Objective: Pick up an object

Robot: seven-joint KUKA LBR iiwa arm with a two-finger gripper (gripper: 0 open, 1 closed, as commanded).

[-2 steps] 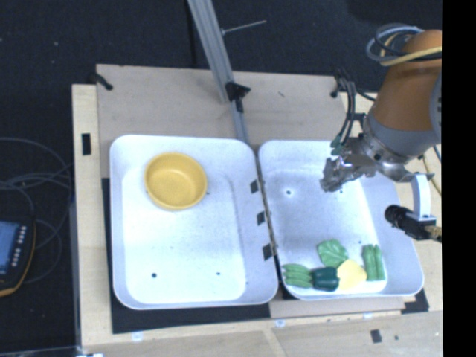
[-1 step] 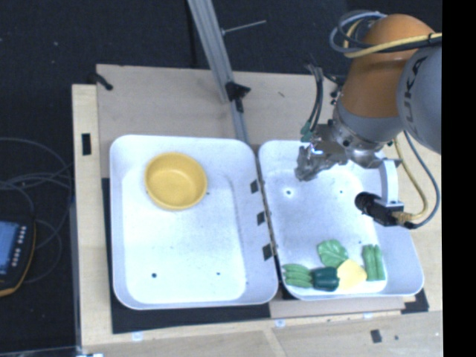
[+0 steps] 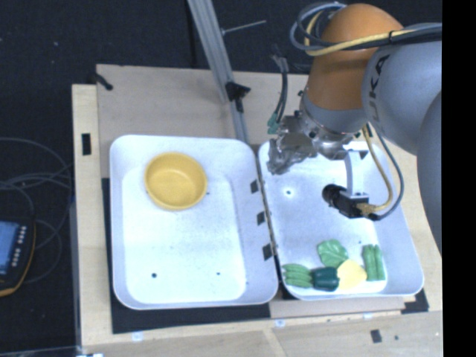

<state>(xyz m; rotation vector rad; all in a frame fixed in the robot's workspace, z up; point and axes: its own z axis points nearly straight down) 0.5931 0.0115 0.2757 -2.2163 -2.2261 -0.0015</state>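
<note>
Gripper [image 3: 281, 157]: hung over the right bin's [image 3: 398, 222] far-left corner, nothing between its fingers; spread not discernible.
Objects: green and yellow pieces [image 3: 338, 268] clustered at the near edge, well apart from it.
Bowl [image 3: 175, 180]: sat in the left bin [image 3: 186, 266].

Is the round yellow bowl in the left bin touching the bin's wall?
Apart. In the camera view, the round yellow bowl sits on the floor of the left white bin, and white floor shows between the bowl and each wall.
</note>
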